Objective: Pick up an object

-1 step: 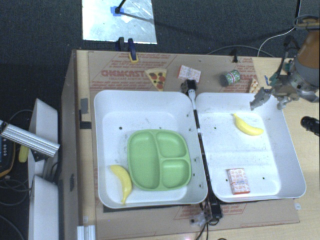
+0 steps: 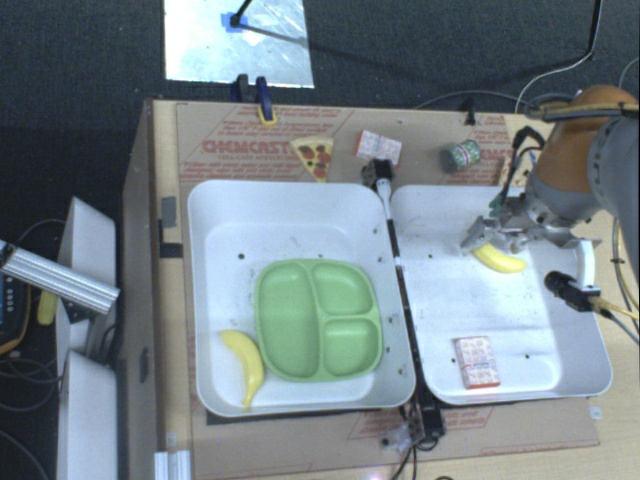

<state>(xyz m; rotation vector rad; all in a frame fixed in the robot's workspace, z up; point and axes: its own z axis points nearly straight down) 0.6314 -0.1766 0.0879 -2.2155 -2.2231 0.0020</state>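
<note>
Lower right of frame: red packet point(image 2: 476, 361), print too small to read. Mid right: banana point(image 2: 499, 259) just beneath gripper point(image 2: 486, 234); fingers apparently spread astride, not clamped. Risk: curved fruit rolling free on closing. Upper centre: bench board point(image 2: 250, 148), lettering apparently "CHEMCAST".

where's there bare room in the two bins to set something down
Right bin: open floor between the small yellow piece under the gripper and the little box, plus the strip along the divider. Left bin: bare at the far end, beyond the green tray. Its near end is crowded by tray and banana.
</note>
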